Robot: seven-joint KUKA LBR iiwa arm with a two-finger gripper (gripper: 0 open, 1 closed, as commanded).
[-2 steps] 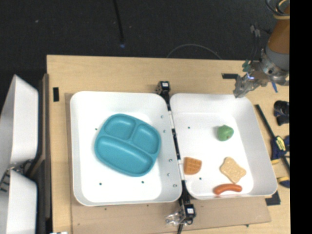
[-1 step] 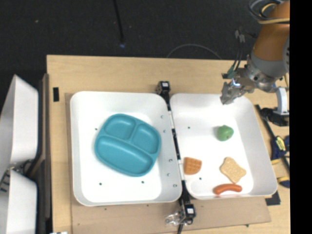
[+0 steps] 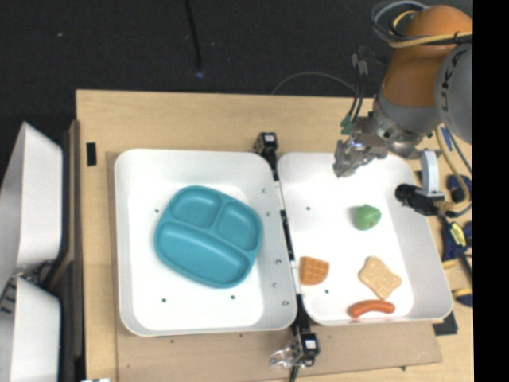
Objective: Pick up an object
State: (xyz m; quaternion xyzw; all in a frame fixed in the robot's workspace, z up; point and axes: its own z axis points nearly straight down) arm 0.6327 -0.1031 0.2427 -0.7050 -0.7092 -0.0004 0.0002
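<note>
Pincer (image 3: 348, 164) sits over the far edge of the right bin (image 3: 318, 183), at its upper middle, hanging from the grey wrist with the orange band above it. The fingers are small and dark against the white floor; cannot tell whether they are apart or together. Nothing visible between them.

Right bin contents, all lying on the bin floor and apart from the pincer:
- green rounded object (image 3: 367, 216), nearest to the pincer, toward the right side of the bin.
- orange waffle-like piece (image 3: 314, 270), near the left wall of the bin, in the near half.
- tan toast-shaped piece (image 3: 378, 277), right of the waffle piece, near half.
- red-orange sausage-shaped piece (image 3: 371, 309), just below the toast piece, close to the near rim.

A black fitting (image 3: 415, 198) pokes over the right rim of this bin.

Left bin (image 3: 143, 293) holds a teal divided plate (image 3: 208, 235), roughly central, lying flat, tilted in plan.

Both bins rest side by side, touching, on the wooden surface (image 3: 95, 118).
</note>
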